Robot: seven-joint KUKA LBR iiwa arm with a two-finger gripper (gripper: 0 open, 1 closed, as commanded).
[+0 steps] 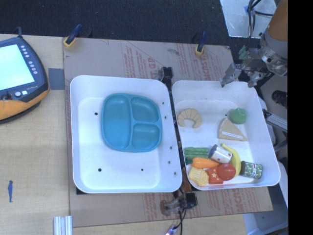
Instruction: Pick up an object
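Fingers spread, empty, above far rim of right bin; croissant inside.

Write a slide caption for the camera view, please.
Open gripper hovering at the far rim of the right bin of toy food; blue plate in left bin.

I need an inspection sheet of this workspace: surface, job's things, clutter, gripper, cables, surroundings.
Surface: wooden bench with cardboard sheet under two white bins.
Job's things: right bin holds croissant, green apple, sandwich wedge, cucumber, carrot, can, banana, tomato, corn, bottle. Left bin holds blue divided plate.
Clutter: nothing seen.
Gripper: gripper open, above the right bin's far rim, holding nothing.
Cables: dark cables on the arm; wire at the near edge.
Surroundings: orange tablet at left; two clamps.
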